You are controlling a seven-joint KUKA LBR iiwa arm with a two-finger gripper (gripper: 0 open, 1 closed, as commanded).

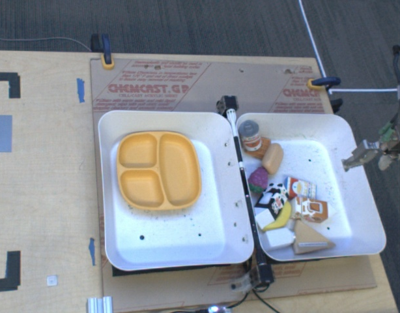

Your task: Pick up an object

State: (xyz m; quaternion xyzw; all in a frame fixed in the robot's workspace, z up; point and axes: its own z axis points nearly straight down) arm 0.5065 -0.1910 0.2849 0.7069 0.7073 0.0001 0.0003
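Right white bin [356, 175] holds a light, stiff yellow plastic banana [279, 218] at 7 o'clock, grab mid-curve; can't tell the end effector [369, 152] state.

Smooth matt plastic yellow plate [159, 170]

One high, slanted camera overlooks both bins [122, 194].

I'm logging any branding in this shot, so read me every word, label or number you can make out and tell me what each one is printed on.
"CHEMCAST" then "GP", red print repeated on the brown board under the bins; the smaller red lines around it are too blurred to read.
The same red print near the board's right corner, partly cut off by the right bin.
Jar label: too small to read.
Cartons in the right bin: printing blurred, unreadable.
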